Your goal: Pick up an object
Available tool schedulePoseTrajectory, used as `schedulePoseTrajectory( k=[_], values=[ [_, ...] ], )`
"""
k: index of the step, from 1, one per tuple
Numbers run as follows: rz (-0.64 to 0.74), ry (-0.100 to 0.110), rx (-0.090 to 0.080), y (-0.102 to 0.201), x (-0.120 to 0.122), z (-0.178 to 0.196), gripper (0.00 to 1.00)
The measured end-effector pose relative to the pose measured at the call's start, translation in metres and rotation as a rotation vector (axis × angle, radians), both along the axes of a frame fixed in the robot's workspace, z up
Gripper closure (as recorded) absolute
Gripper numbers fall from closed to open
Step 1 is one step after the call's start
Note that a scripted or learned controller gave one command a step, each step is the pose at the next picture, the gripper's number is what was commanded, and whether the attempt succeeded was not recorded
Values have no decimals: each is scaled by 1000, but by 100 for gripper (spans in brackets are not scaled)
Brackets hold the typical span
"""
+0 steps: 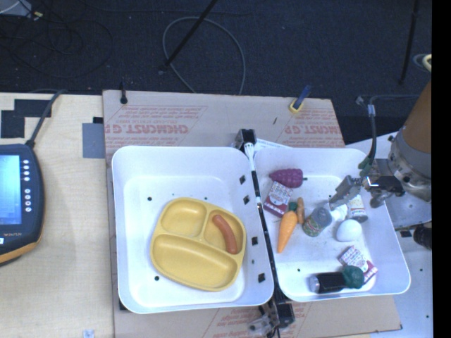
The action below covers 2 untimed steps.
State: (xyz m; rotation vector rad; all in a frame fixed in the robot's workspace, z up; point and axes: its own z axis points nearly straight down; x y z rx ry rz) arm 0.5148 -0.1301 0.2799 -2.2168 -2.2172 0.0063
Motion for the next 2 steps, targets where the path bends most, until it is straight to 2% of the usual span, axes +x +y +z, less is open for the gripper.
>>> schedulePoseTrajectory(
  k=[1, 2],
  values=[
    [-3, -3, -1, 21, 49, -151, 0],
    [3, -13, -1, 39, 124, -189, 0]
  ],
)
